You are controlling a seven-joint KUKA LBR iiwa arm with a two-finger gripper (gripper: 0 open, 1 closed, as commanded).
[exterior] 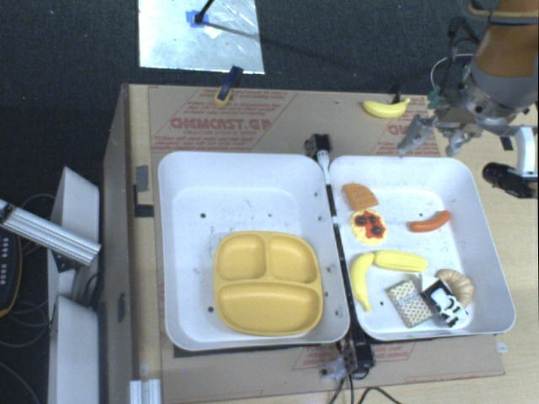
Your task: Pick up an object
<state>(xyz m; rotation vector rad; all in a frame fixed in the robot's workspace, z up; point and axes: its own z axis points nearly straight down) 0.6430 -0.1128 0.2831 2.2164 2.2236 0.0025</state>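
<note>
My gripper (432, 140) hangs open above the far edge of the right bin (482, 225), with nothing between its fingers (410, 138). Below it in that bin lie a brown toast slice (360, 196), a small pizza piece (369, 224), a red sausage (429, 221), two yellow bananas (399, 261) (360, 281), a croissant (459, 283), a chequered packet (407, 303) and a black-and-white item (445, 304). All of them lie apart from the gripper. Another small banana (386, 107) rests on the cardboard outside the bin, left of the gripper.
The left bin (189, 192) holds a yellow divided plate (268, 281). A black clip (320, 146) sits at the far end of the ridge where the bins meet. A shiny sheet (200, 23) lies on the dark floor beyond the bench.
</note>
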